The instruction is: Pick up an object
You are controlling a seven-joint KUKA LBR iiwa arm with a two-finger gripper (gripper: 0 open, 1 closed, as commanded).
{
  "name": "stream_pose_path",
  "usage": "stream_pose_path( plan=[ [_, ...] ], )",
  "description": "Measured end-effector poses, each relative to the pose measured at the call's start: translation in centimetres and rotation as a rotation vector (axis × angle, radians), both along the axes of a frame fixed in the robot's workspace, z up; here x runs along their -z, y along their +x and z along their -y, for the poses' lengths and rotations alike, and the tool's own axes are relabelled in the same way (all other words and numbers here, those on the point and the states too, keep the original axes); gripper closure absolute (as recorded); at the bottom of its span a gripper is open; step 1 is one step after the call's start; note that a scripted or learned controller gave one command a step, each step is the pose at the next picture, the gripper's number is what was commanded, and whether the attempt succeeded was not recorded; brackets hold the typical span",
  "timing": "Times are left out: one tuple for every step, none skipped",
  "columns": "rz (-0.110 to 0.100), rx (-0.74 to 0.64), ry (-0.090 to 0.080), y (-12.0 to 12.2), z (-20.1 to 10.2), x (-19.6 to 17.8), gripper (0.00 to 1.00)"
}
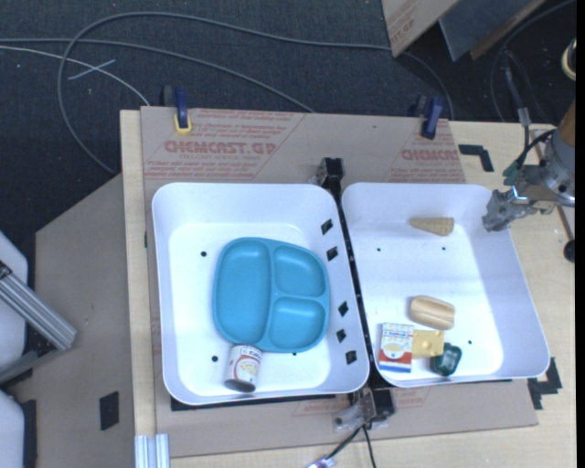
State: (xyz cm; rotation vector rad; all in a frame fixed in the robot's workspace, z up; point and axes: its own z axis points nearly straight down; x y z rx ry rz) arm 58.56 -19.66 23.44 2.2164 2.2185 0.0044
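In the right bin (pixel 484 292) lie a tan cone-shaped piece (pixel 431 225) near the back, a tan bread roll (pixel 431 312), a small white, red and blue carton (pixel 396 347), a yellow block (pixel 427 344) and a dark green object (pixel 447 359) at the front. The left bin (pixel 183 228) holds a blue divided plate (pixel 271 294) and a small can (pixel 242 367) lying near its front edge. My gripper (pixel 501 212) hangs over the right bin's far right corner, right of the tan cone and apart from it. Nothing shows in its grasp.
Blue clamps (pixel 183 114) (pixel 430 117) pin the cardboard base at the back. A black divider (pixel 340 265) runs between the bins. Cables cross the dark floor at the back left, and a cardboard box (pixel 420 23) sits beyond the bench.
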Motion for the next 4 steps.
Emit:
stream_pose_path(
  plan=[
    [-0.007, -0.004, 0.005, -0.5, -4.3, -0.1, 1.00],
    [-0.010, -0.004, 0.005, -1.8, -9.9, 0.9, 1.00],
    [-0.010, -0.004, 0.005, -3.4, -14.5, 1.3, 1.00],
    [-0.009, -0.002, 0.004, -4.0, -19.4, 2.2, 1.00]
  ],
)
